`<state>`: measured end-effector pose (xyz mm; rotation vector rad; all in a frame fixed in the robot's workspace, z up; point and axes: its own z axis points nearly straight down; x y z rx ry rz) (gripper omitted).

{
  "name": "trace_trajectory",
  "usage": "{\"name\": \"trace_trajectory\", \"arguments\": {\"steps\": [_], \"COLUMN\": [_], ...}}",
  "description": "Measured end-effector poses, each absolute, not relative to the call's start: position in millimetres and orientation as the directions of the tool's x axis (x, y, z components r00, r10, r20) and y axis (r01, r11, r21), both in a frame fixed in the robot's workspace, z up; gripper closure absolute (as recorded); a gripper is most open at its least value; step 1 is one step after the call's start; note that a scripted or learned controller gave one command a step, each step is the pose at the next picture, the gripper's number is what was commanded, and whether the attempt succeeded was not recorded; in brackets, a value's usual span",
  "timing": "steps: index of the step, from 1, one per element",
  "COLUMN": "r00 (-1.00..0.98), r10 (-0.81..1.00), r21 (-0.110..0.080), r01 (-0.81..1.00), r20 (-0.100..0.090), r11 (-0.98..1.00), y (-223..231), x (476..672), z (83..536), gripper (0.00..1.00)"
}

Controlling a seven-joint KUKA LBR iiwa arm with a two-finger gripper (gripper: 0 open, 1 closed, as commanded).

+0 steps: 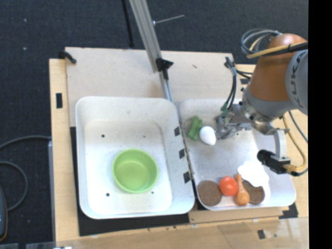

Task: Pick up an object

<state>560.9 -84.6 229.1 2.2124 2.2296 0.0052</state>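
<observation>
My gripper (224, 128) hangs low over the back left part of the right bin (228, 157), below the orange wrist band. A white egg-shaped object (207, 135) lies just left of the gripper, touching or nearly touching it. A small green object (194, 128) rests beside the egg against the bin's left wall. Along the front of this bin lie a brown disc (210, 192), a red tomato-like ball (228, 185), an orange piece (241, 194), a second brown disc (256, 194) and a white lump (253, 172).
The left bin (93, 123) holds a light green bowl (135, 170) near its middle. A slanted metal pole (150, 40) rises from behind the wall between the bins. Black cables and a connector (272, 160) hang off the arm over the right bin's right side.
</observation>
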Motion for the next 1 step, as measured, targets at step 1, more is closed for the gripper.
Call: {"name": "trace_trajectory", "arguments": {"steps": [1], "r00": [-0.007], "r10": [1.000], "r21": [0.000], "r01": [1.000], "r20": [0.001], "r11": [0.007], "y": [-29.4], "x": [548.2], "z": [222.9], "gripper": [1.00]}}
